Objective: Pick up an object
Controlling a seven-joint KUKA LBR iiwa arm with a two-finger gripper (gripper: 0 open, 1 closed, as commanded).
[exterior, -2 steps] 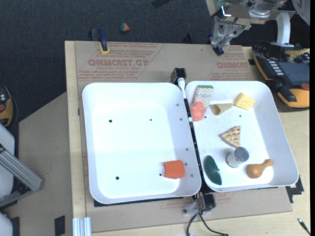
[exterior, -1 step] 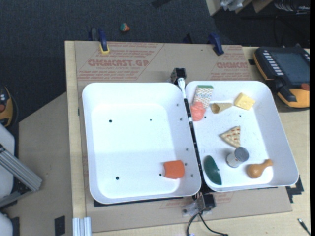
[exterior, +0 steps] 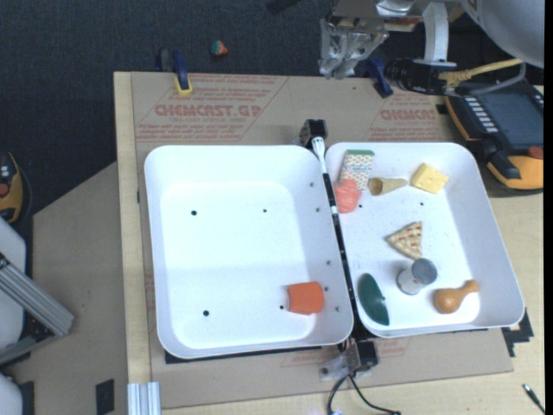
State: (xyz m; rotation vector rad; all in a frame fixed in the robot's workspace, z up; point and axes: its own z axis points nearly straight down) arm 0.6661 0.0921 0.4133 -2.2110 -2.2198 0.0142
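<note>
The hand (exterior: 347, 54) hangs high above the far edge of the table (exterior: 259, 102), beyond both bins, with nothing between its fingers; whether those fingers are apart or together cannot be told from this slant.

The left bin (exterior: 173, 258) holds one thing, an orange block (exterior: 305, 298) lying near its front right corner, close to the wall shared with the other bin. It is squat, with no clear long axis.

The right bin (exterior: 484, 232) holds the rest. At its back left lies a striped card (exterior: 357, 166), its long axis running front to back, and touching its near end is a pink lump (exterior: 346, 196) just beside the dividing wall. Right of these lies a small cone (exterior: 386, 185), lying across the bin with its tip pointing left, and farther right a yellow cheese cube (exterior: 429, 178). In the middle is a pizza slice (exterior: 407, 239), its point aimed left. Toward the front lie a dark green leaf (exterior: 373, 298), long axis front to back and slightly slanted, a grey cylinder (exterior: 417, 277) tilted on its side, and a tan pear-shaped piece (exterior: 454, 296) whose narrow end points right and toward the back.

A black rod (exterior: 326, 184) lies along the seam between the bins. A blue and yellow clamp (exterior: 179, 70) grips the table's far left edge.
</note>
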